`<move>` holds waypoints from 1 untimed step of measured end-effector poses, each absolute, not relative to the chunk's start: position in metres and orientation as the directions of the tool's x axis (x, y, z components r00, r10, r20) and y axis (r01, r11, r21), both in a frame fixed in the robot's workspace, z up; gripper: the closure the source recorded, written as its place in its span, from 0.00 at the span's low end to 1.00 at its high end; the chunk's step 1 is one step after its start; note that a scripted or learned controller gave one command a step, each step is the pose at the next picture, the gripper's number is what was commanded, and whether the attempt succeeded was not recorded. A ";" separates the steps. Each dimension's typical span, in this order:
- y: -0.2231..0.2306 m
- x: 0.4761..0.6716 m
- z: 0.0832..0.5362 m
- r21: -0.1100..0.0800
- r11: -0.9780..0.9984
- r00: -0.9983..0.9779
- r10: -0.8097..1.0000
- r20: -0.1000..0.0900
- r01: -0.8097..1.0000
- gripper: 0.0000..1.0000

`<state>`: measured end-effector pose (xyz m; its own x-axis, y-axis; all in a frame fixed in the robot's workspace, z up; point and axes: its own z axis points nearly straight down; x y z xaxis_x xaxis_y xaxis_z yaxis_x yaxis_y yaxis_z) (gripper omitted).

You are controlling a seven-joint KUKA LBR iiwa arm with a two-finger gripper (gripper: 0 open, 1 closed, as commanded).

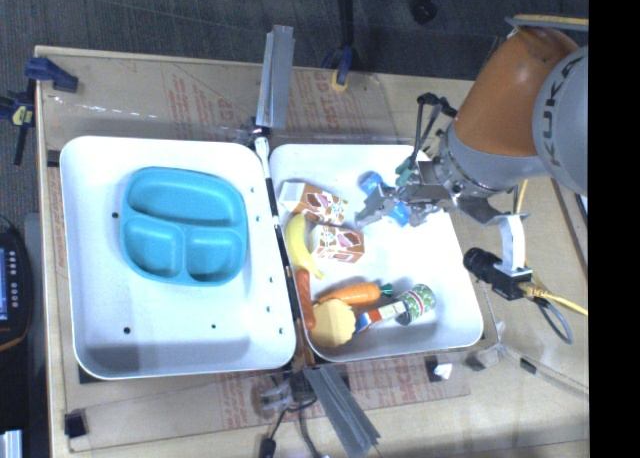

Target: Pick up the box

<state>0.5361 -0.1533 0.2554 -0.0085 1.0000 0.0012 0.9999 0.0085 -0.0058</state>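
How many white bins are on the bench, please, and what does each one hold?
2. The left bin holds a blue divided tray. The right bin holds the box, a banana, a carrot and other items, some possibly hidden under the gripper.

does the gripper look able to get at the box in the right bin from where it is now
Probably yes. The gripper hovers just right of the box, whose top lies uncovered; the banana crowds only its left side.
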 end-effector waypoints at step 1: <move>-0.122 0.552 0.162 -0.006 0.149 -0.149 0.989 0.001 0.989 0.00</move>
